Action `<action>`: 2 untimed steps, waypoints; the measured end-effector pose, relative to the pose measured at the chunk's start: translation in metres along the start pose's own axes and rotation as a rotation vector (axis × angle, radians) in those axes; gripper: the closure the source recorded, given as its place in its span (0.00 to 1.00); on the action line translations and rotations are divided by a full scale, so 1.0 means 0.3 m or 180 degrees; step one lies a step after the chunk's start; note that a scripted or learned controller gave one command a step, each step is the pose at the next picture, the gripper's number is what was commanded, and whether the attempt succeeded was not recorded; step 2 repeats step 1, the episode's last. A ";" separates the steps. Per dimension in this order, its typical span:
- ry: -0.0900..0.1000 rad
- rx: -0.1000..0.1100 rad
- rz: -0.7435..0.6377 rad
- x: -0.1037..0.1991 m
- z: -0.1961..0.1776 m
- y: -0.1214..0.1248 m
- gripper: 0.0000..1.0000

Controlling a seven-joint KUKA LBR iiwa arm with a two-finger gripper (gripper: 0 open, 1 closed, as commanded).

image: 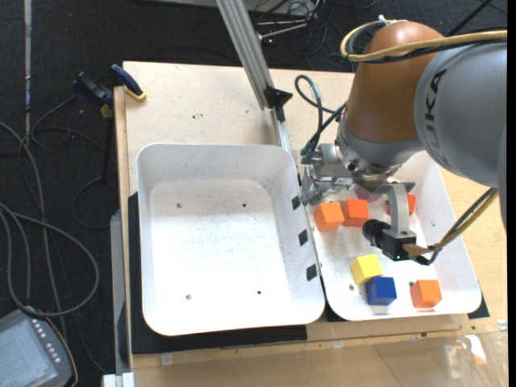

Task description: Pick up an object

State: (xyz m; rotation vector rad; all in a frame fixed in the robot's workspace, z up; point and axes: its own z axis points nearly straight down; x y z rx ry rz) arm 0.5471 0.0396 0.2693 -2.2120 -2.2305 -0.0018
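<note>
- On the far left, you see thin black cables (48,240) lying in loops on the dark floor.
- At the back left corner of the counter (201,95), which is pale, flat wood, you see a small clamp (121,81) with blue and yellow bits.
- The left bin (139,184) is white, smooth and shallow with round corners. Its floor has lots of tiny dark specks.
- A long, shiny metal bar (242,39) slants down from the top to the back edge between the two bins.
- The gripper (326,182) is grey metal. It hangs low at the left side of the right bin (455,276), close to the wall where the two bins meet. You cannot tell if it is open or closed, and you cannot see anything held in it.
- Just below the gripper sit two orange blocks (329,216), side by side and touching. They are square with flat faces. You cannot tell if the gripper touches the nearest one.
- Nearer the front of the right bin you see a yellow block (367,267), with a blue block (381,290) right against it.
- An orange-red block (411,204) peeks out farther right, partly hidden.
- One more orange block (426,293) sits alone near the front right.
- The arm (459,111) is big, round and smooth, grey with an orange top.
</note>
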 end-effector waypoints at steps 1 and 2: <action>0.0000 0.0006 0.0004 0.167 0.018 -0.008 1.00; 0.0000 0.0006 0.0004 0.167 0.018 -0.008 1.00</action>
